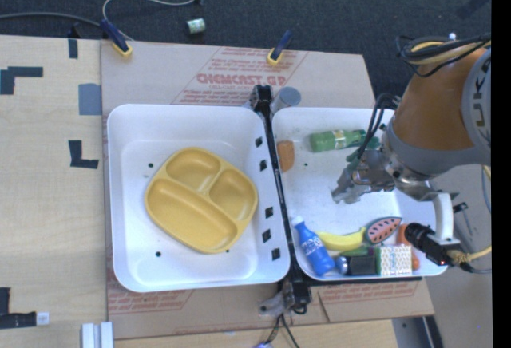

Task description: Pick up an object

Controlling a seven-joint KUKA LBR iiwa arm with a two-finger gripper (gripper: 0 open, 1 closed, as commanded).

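Two shallow white bins side by side on the bench: left bin (128, 179) and right bin (319, 171). In the left bin, a yellow divided plate (201, 199), lying flat near the middle. In the right bin, a green bottle (335, 140) lying on its side near the far wall, and a small orange piece (285, 155) close to the divider. Along the near wall, a blue bottle (312, 248), a banana (343, 240) touching it, a watermelon slice toy (384, 229), a dark small block (362, 264) and a dotted white box (396, 260), all crowded together. Gripper (351, 188) hanging over the bare middle of the right bin, between green bottle and banana, apart from both. Fingers too dark and blurred: cannot tell if wide or narrow. Nothing seen between them.
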